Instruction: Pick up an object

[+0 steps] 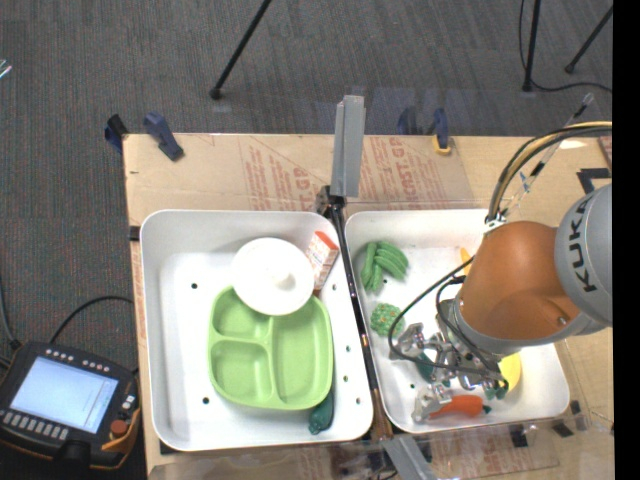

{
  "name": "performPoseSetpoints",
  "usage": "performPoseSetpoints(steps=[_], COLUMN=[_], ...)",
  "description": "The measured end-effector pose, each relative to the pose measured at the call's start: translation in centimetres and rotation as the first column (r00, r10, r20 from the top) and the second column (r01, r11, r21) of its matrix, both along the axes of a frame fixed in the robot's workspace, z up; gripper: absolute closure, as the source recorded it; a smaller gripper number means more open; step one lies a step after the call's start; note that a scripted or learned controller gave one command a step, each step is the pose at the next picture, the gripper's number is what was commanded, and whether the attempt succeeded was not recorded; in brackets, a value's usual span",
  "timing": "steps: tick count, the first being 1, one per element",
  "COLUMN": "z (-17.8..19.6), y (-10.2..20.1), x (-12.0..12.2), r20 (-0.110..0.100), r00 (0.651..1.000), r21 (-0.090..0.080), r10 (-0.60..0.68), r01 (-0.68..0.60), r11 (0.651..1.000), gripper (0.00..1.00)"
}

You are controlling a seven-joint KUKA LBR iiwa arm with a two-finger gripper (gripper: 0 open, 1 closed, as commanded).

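Note:
My gripper [418,376] hangs low over the front of the right bin [425,226], below the orange wrist band. Its two metal fingers [405,345] stand apart, open. A small teal object [432,364] lies in the gap between them, and neither finger closes on it. An orange carrot [463,406] lies right beside the nearer finger. A yellow banana [511,373] peeks out under the wrist. Farther back in this bin lie a bunch of green beans [384,261] and a small knobbly green piece [385,317].
The left bin [165,268] holds a green divided tray [270,353], a white round dish [274,276] overlapping its back edge, an orange-and-white carton [322,254] and a dark green item [320,418] at the front. A grey post [348,148] stands behind the bins' shared wall.

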State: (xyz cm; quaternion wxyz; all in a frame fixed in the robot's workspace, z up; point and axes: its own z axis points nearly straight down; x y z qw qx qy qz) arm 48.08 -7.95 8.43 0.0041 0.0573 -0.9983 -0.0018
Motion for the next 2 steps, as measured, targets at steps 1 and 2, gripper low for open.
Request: performPoseSetpoints(steps=[1, 2], z=[0.0, 0.0], y=[-0.1, -0.5], x=[1.6, 0.1], r20=[0.003, 0.001], r00=[1.000, 0.984], r21=[-0.001, 0.001], r10=[0.017, 0.176], r01=[-0.017, -0.176], r11=[1.000, 0.984], gripper=[0.00, 0.00])
